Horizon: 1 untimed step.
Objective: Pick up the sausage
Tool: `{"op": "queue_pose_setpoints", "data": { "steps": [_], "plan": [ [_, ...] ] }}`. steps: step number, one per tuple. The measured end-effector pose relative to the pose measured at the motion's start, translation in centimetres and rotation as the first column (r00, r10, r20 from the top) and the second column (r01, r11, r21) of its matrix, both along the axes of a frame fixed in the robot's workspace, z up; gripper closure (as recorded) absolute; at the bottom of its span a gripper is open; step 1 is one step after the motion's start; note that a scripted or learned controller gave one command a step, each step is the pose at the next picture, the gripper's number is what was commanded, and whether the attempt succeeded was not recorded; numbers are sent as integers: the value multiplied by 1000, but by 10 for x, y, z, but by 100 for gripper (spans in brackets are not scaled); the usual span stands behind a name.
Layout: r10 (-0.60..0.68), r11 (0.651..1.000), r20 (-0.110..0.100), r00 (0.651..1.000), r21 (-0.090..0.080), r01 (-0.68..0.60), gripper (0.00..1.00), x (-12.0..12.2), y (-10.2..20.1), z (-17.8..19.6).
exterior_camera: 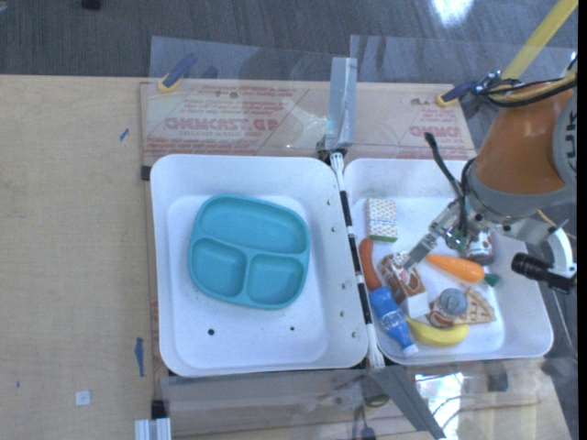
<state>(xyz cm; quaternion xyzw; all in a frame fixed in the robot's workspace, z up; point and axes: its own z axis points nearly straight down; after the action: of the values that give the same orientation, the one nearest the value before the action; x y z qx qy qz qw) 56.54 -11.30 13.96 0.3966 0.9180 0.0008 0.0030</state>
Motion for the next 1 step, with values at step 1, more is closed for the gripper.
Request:
{"op": "queue_pose_setpoints", "data": {
  "steps": [1],
  "plan": [
    [-44, 999, -1, 999, -1, 44, 0, 24, -64, -37]
  ]
}}
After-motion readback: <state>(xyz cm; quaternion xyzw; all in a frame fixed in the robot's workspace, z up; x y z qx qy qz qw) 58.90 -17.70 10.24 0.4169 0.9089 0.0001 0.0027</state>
